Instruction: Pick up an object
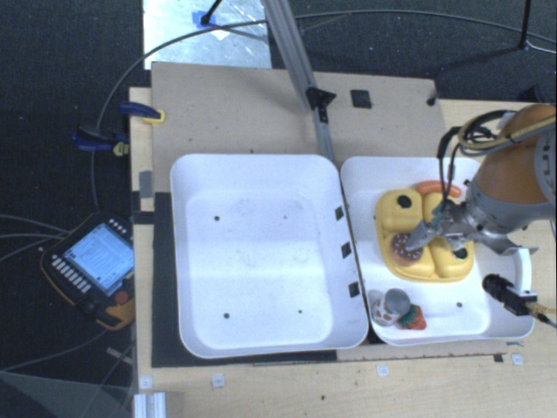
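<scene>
A yellow plastic toy (pixel 409 233) with black dots and a dark round patch lies in the right bin (pixel 487 320). Behind it an orange piece (pixel 431 187) peeks out. A small grey ball-shaped item with a red bit (pixel 400 307) rests near the bin's front left corner. My gripper (pixel 432 233) reaches in from the right and hangs low over the middle of the yellow toy, its grey fingers pointing down-left onto it. The arm's orange band (pixel 513 168) covers the bin's right side.
The left bin (pixel 252 251) sits beside the right one, separated by a shared rim with black clips. A metal rod slants in from the top to the bins' back edge. A handheld pendant (pixel 96 264) lies off the bench at left.
</scene>
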`<action>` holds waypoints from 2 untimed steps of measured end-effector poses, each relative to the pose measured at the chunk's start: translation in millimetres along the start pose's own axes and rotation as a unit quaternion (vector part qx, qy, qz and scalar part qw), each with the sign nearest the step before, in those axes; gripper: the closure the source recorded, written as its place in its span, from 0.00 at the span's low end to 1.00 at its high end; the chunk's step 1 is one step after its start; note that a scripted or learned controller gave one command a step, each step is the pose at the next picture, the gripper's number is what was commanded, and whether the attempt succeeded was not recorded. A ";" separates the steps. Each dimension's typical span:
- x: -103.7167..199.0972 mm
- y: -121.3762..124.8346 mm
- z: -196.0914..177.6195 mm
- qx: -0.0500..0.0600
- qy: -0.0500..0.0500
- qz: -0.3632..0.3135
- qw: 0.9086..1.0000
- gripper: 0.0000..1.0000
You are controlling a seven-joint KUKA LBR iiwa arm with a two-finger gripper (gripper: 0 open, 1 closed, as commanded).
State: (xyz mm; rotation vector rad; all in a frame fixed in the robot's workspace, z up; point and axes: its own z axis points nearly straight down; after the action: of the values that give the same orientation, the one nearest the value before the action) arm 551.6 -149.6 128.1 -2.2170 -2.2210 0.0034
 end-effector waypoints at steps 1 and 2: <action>2.0 5.0 9.1 -0.007 0.001 -0.003 1.000 0.00; 6.4 9.0 -4.9 -0.011 0.005 -0.005 1.000 1.00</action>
State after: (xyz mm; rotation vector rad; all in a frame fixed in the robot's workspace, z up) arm 560.6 -143.2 132.9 -2.2118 -2.2383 -0.0317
